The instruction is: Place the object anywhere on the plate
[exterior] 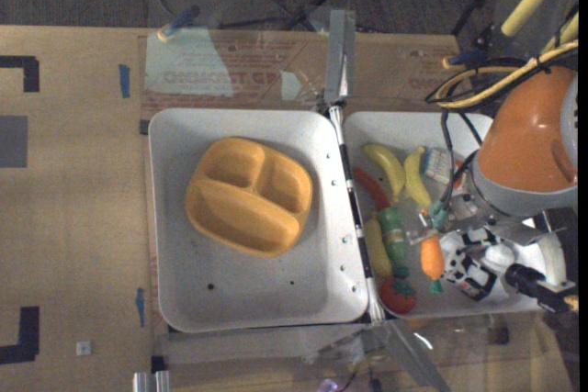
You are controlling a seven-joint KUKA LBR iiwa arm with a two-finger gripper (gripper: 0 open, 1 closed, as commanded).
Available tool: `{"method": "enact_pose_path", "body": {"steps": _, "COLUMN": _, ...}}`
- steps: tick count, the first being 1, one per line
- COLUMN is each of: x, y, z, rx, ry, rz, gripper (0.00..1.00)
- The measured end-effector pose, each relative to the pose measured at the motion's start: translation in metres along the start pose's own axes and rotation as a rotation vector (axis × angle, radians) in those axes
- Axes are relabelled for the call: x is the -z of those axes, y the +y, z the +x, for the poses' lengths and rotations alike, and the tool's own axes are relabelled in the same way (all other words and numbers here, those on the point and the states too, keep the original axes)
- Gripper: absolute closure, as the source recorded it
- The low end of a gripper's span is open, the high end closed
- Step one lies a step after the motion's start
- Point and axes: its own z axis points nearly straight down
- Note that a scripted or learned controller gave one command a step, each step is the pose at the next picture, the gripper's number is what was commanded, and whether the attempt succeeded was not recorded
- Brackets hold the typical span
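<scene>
An orange plate (248, 195) with three compartments lies tilted in the left bin (175, 289), with nothing on it. The right bin (478, 126) holds toy foods: two yellow bananas (387, 166), a red chili (371, 187), a green bottle-like piece (395, 236), a yellow corn cob (374, 249), a red piece (397, 294) and an orange carrot (431, 260). My gripper (470, 263) is low in the right bin, just right of the carrot, its black and white body partly hidden under the wrist.
The arm's orange band (528, 142) and grey wrist cover the right bin's far right side. A metal divider (349, 207) separates the bins. A small pale packet (438, 162) lies beside the bananas. Cables hang at the upper right.
</scene>
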Motion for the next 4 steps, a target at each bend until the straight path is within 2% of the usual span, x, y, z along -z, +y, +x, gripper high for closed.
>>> {"method": "enact_pose_path", "body": {"steps": 1, "x": 0.017, "y": 0.077, "z": 0.025, "rx": -0.084, "ry": 0.001, "rz": 0.001, "gripper": 1.0}}
{"method": "enact_pose_path", "body": {"steps": 2, "x": 0.054, "y": 0.15, "z": 0.074, "rx": -0.002, "ry": 0.0, "rz": 0.0, "gripper": 1.0}}
{"method": "enact_pose_path", "body": {"steps": 3, "x": 0.068, "y": 0.18, "z": 0.128, "rx": 0.179, "ry": 0.0, "rz": -0.002, "gripper": 1.0}}
{"method": "enact_pose_path", "body": {"steps": 4, "x": 0.098, "y": 0.178, "z": 0.208, "rx": 0.183, "ry": 0.001, "rz": -0.002, "gripper": 1.0}}
